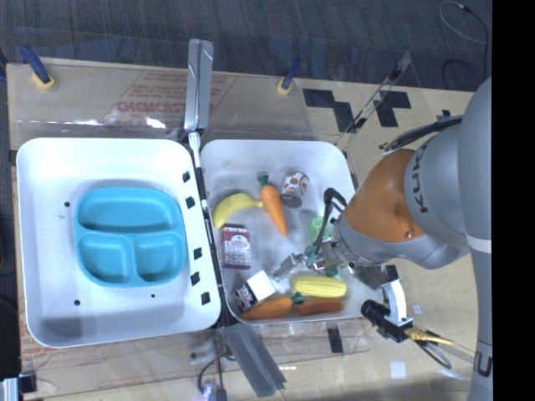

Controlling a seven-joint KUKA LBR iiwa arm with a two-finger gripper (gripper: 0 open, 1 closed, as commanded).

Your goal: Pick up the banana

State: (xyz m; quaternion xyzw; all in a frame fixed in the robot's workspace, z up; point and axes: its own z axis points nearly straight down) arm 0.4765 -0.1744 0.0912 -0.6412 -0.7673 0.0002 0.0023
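The left bin (33, 224) holds a blue divided tray (129, 234). All places below are given relative to the banana (234, 207), which lies in the right bin (334, 153), near its left wall. Just below the banana is a small dark red packet (236, 247). Just right of it lies a carrot (273, 208), and further right a small can (293, 188). The jaws (311, 257) are well to the right and lower, apart from the banana, above a corn cob (318, 287). I cannot tell if they are released or clenched. The banana rests on the bin floor, untouched.
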